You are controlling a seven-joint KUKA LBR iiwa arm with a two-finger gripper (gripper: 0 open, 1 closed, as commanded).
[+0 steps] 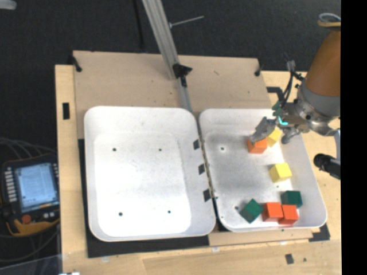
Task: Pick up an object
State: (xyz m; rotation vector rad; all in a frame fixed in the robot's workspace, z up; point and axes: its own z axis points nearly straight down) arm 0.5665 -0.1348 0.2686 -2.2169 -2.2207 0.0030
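Presently, contents as seen from above:
Arm: grey body [324,96] with orange band, cut off at the right edge.
Gripper [268,132]: low over the right bin [229,171], near its far side; finger spread cannot be made out.
Orange cube [257,145]: beneath the gripper tip, partly hidden by it; whether it is gripped cannot be told.
Yellow block [274,136]: just beside the orange cube, partly covered.
Yellow cube [280,172]: mid-bin, apart.
Near corner cluster: green cube [250,210], two orange cubes [273,211] [289,213], dark green cube [292,198].
Left bin [143,171]: white.
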